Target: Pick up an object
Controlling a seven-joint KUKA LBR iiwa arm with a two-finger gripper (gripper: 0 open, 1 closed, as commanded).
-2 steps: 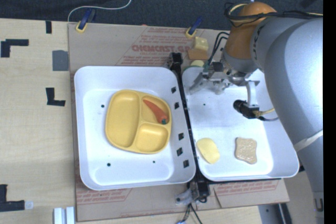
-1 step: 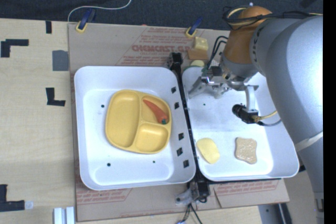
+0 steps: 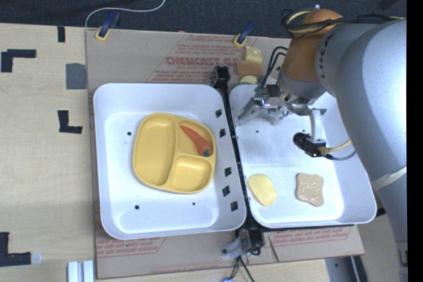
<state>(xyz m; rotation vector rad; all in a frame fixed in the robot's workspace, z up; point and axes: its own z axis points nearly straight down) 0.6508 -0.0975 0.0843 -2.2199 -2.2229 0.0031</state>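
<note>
The arm is reaching in over the right bin (image 3: 357, 205), its end effector (image 3: 268, 105) hanging low near that bin's far-left corner, close to the divider between the bins — whether it is spread or closed cannot be told, and nothing is showing in its grip. Toward the right bin's near edge, a pale yellow piece (image 3: 262, 189) is lying just beside the divider, with a tan slice of toast (image 3: 309, 189) to its right, the two sitting apart. The middle of that bin's floor is lying open between the end effector and these two pieces. Past the right bin's far rim, a yellow block (image 3: 250, 61) is resting on the cardboard sheet (image 3: 192, 59), which is carrying faded red print, too blurred to read. In the left bin (image 3: 109, 162), a yellow divided plate (image 3: 155, 148) is sitting near the centre — a red-orange chili pepper (image 3: 196, 139) lying in its far-right compartment — with white floor showing all around it. The wooden tabletop (image 3: 39, 175) is stretching away left of the bins.
</note>
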